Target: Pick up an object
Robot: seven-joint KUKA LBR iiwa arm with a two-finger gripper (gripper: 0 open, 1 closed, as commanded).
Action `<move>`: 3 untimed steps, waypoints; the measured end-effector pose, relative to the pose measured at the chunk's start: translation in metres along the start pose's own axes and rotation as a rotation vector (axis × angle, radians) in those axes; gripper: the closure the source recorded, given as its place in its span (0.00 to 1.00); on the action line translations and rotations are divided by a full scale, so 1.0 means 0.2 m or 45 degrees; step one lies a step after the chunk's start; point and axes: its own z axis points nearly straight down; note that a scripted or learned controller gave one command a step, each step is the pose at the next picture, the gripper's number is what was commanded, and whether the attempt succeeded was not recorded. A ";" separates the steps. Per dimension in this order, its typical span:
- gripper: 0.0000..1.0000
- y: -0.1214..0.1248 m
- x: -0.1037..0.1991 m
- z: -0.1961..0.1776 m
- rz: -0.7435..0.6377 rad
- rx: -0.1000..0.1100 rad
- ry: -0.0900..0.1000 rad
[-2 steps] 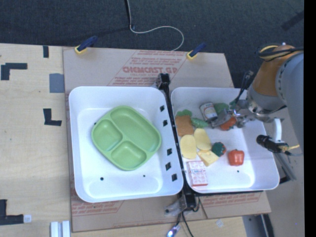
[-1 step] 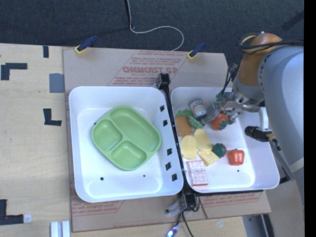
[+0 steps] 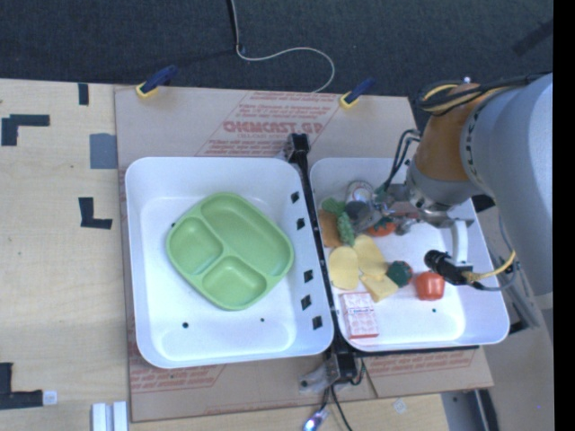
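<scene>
The grey arm [image 3: 503,151] is reaching in from the right across the right bin [image 3: 476,326], and its bulk is covering much of that bin's far corner. That could cause the first problem: a low sweep of the wrist could be knocking the bin wall or dragging pieces along with it.

The left bin [image 3: 148,330] is carrying just a green divided plate [image 3: 229,250], well apart from the arm and not at risk.

The gripper [image 3: 367,212] is hanging over the crowded far-left part of the right bin, close to the divider between the bins. Whether it is open or closed I cannot tell, since the tool and the clutter are blurring together there; nothing is showing as held.

The likely targets are lying in a tight heap. Pale yellow pieces [image 3: 346,266] are touching one another, with an orange piece [image 3: 330,230] and small green bits [image 3: 346,227] just beside them under the gripper. A flat red-and-white card [image 3: 359,314] is lying near the bin's front edge, and a red piece [image 3: 429,285] is sitting apart toward the middle.

In my judgement, the crowding is making the grasp risky. A descent here could be landing on two pieces at once, pushing them aside or pinching only an edge that slips out on lifting. The nearby divider could also be blocking one side of the closing motion. The thin card would be hard to get under at all.
</scene>
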 end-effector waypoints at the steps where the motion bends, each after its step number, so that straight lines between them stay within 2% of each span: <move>1: 0.00 -0.42 0.18 -0.02 0.009 -0.013 -0.001; 2: 0.00 -0.39 0.18 -0.01 0.005 -0.010 0.001; 3: 0.00 -0.31 0.18 0.01 -0.002 0.010 0.013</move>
